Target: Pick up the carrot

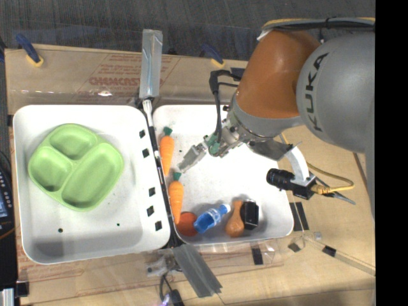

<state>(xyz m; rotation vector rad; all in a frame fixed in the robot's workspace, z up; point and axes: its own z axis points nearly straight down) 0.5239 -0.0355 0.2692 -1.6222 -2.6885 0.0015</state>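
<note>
Hovering jaws, carrots by the divider

From above, the jaws (191, 157) hang over the right bin (274, 204), how wide I cannot tell. One carrot (166, 153) lies just left of them against the wall; a second carrot (176, 195) below-left. A green tray (75, 166) sits further left.

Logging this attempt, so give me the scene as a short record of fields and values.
left bin: green divided plate
right bin: two carrots, blue bottle, red ball, orange and black items near the front wall
upper carrot: along the bin's left wall, leafy end pointing away from the front
lower carrot: just below the first, same wall
gripper: over the right bin, right of the upper carrot, nothing visibly held
carrot status: both lying in the bin
</note>
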